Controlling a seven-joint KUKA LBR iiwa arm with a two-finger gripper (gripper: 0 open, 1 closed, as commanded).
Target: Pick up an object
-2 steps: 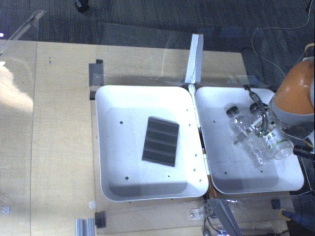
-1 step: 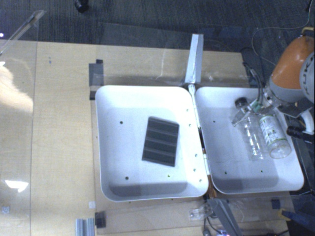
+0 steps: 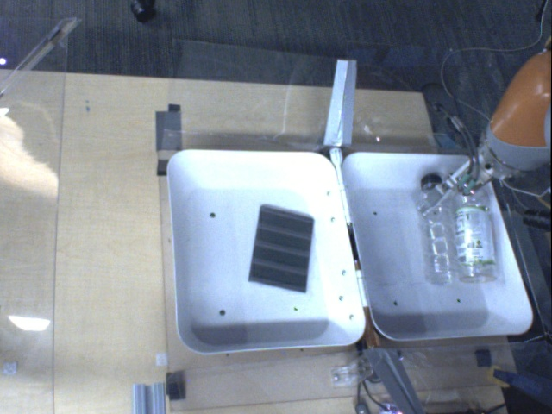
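**Clear bottles in the right bin, end effector at their far end**

Two clear plastic bottles are seen lying side by side in the right bin (image 3: 517, 317), lengthwise from far to near; the labelled bottle (image 3: 473, 241) lies nearer the bin's right wall, and the plain ribbed bottle (image 3: 437, 240) lies just beside it on the left, the two apparently touching along their sides. A small dark cap (image 3: 429, 181) is seen at the far end of the plain bottle. The end effector (image 3: 466, 177) is placed at the far end of the bottles, near their necks, below the arm's orange band (image 3: 523, 102); whether it is parted or closed cannot be told, and nothing can be seen to be held.

The step in hand is judged to be the reach and grasp of one bottle. It would best be done by a grip across the body of a single bottle rather than at the neck, since clear rounded plastic is likely to roll or slip; the labelled bottle, being outermost, could be pinned against its neighbour, so a centred descent is advised; both bottles being caught at once should be avoided.

Counted: two bottles; one dark ribbed rectangular pad (image 3: 282, 247), lying flat and slightly turned near the middle of the left bin (image 3: 185, 231); two white bins, side by side on the desk (image 3: 103, 231).
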